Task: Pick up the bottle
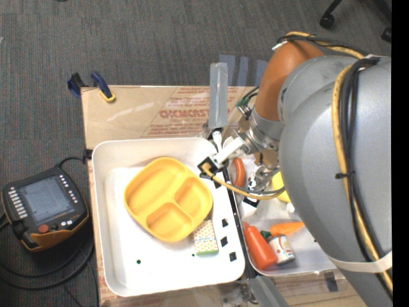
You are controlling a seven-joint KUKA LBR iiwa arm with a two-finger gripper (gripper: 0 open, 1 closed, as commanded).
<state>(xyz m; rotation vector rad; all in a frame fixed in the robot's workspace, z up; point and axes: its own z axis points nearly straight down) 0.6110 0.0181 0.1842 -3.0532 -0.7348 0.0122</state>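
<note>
Bottle (258, 248), orange-red, lies on its side at the near end of the right bin (307, 261), touching a small can (281, 249) with a carrot (287, 227) just behind. Hand (255, 174) sits over that bin's far end, well short of the bottle; fingers hidden, open or closed I cannot tell. Left bin (108, 248) holds a yellow divided plate (167, 198) and small box (206, 238), apparently clutter.

We're looking at a robotics lab here: a teach pendant (43, 211) is lying on grey carpet (128, 31) with its cable trailing, a blue clamp (86, 84) is gripping the corner of a cardboard-topped bench (147, 110), an office chair's wheeled base (345, 5) is peeking in, and the big grey arm (339, 171) is looming over white bins (102, 235).
</note>
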